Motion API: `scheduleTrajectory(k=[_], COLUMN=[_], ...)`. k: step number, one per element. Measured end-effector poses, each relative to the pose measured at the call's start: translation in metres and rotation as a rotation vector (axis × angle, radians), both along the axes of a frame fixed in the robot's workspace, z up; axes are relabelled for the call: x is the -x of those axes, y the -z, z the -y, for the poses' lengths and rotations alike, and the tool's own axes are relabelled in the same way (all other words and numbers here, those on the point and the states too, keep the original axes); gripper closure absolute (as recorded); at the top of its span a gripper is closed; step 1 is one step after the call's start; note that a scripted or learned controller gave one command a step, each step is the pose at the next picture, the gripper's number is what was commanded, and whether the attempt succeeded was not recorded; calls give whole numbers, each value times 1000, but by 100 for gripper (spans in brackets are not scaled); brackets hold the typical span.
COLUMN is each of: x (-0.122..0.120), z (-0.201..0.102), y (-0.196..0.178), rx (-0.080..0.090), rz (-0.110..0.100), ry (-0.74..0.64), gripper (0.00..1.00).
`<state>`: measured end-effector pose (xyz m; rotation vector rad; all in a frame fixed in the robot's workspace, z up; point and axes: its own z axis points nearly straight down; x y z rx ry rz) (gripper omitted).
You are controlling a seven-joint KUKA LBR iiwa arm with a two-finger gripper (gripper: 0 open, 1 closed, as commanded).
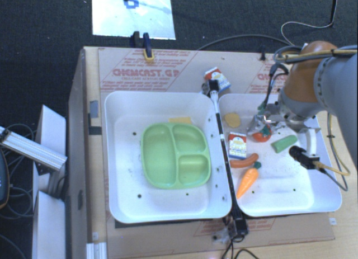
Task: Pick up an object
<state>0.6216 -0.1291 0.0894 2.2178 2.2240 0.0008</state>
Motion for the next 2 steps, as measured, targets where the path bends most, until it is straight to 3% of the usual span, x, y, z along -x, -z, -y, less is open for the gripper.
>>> scheduleTrajectory(k=[1,2], x=[66,67], z=[-12,-16], y=[-74,-134], rx=[0,0], rz=[1,3], ry=[1,0], gripper=[100,100])
